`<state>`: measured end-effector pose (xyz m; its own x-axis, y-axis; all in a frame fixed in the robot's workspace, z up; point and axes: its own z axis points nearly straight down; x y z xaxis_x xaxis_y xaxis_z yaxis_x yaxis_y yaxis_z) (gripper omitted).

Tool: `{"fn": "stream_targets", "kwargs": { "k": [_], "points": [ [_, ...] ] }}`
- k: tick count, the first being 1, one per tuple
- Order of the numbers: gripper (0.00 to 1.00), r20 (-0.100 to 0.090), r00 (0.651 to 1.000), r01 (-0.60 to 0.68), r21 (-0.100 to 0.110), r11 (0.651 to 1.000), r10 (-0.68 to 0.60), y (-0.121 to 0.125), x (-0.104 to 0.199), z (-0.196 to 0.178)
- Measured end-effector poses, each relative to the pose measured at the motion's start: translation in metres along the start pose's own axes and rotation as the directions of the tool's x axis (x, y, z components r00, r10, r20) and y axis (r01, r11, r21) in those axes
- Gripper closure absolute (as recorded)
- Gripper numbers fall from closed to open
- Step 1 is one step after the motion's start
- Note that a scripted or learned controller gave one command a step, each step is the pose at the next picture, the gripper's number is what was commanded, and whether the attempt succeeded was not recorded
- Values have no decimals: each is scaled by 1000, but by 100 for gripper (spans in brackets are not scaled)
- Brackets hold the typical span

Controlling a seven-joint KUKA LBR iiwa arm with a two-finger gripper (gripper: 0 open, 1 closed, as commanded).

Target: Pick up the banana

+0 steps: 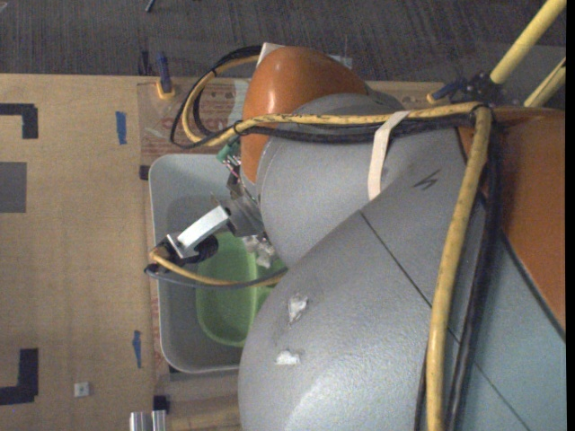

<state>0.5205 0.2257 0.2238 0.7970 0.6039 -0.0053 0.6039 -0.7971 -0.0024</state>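
Observation:
My grey arm with its orange band (287, 88) reaches in from the right and covers most of the bench. The gripper (255, 242) hangs low inside the left white bin (163, 196), right over the upper edge of a pale green bowl-like thing (226, 302). The arm's bulk hides the gripper's underside and whatever lies beneath it. The right part of this bin and the other bin are hidden behind the arm.
A brown cardboard-coloured bench surface (72, 241) with black and blue tape marks lies left of the bin. Yellow cables (458, 268) run along the arm. Dark floor (359, 16) is at the top.

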Motion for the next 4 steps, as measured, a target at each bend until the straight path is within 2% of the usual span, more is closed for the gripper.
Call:
{"fn": "stream_targets", "kwargs": {
  "k": [1,2,3,4],
  "points": [
    [0,-1,1000,-1,0,1000,1,0,0,0],
    [0,0,991,-131,2,991,131,-17,-22,127],
    [100,7,992,-128,-4,992,128,-14,-24,115],
    [100,-21,995,94,-5,996,-94,-12,-35,126]
  ]
}}
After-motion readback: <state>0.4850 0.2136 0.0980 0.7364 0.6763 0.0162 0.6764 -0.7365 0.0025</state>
